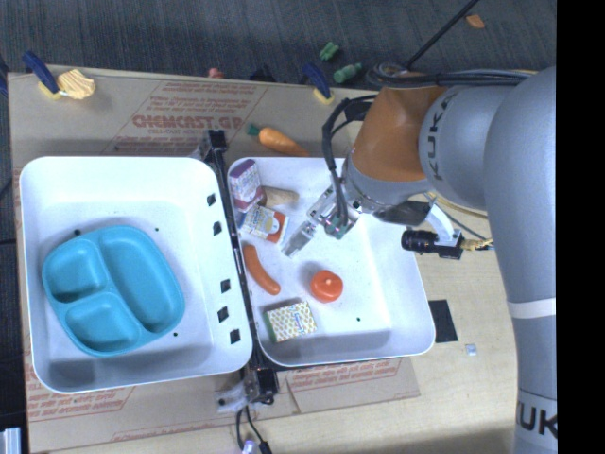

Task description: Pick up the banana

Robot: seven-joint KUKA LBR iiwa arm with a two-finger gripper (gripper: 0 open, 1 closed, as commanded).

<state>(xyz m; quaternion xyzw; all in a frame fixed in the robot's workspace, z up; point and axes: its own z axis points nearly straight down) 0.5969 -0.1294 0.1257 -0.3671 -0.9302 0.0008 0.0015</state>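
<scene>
- Two white bins sit side by side on a cardboard-covered bench: the left bin holds a blue tray, and the right bin holds the small items.
- One pale tan, stubby piece, taken here as the banana, lies in the right bin's far left part. It is just beside a can and above a packet.
- The gripper hangs over the right bin's middle, near the banana but apart from it and tilted toward the divider. Whether it is released or clenched cannot be told.
- A sausage, a red ball and a patterned box lie nearer the front.
- A carrot rests on the bench behind the right bin.
- Dark carpet lies beyond the bench.
</scene>
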